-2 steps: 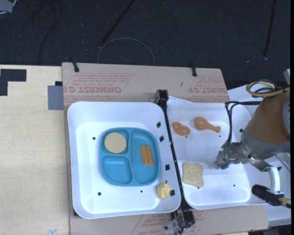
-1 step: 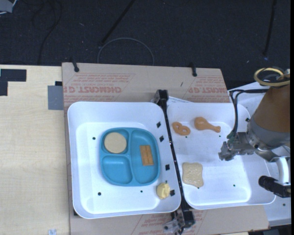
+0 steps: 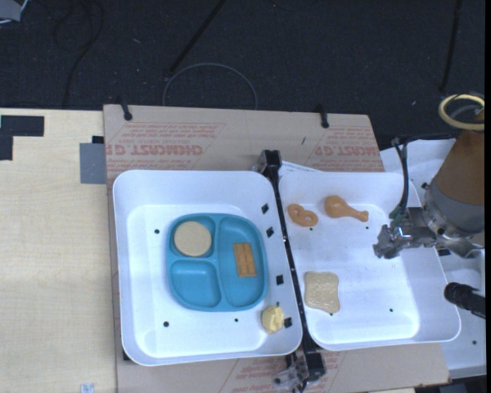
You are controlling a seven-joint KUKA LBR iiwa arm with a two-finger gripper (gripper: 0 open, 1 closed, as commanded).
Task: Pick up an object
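We see two white bins side by side: the left bin holds a blue divided tray and the right bin holds loose food pieces. The arm reaches over the right bin's right side, its gripper low above the bin floor; we cannot tell how its jaws stand. In the tray lie a round cracker and a brown wafer. A pale bread slice, a drumstick and a pretzel lie in the right bin, all apart from the gripper. A yellow lump sits in the left bin's near right corner.
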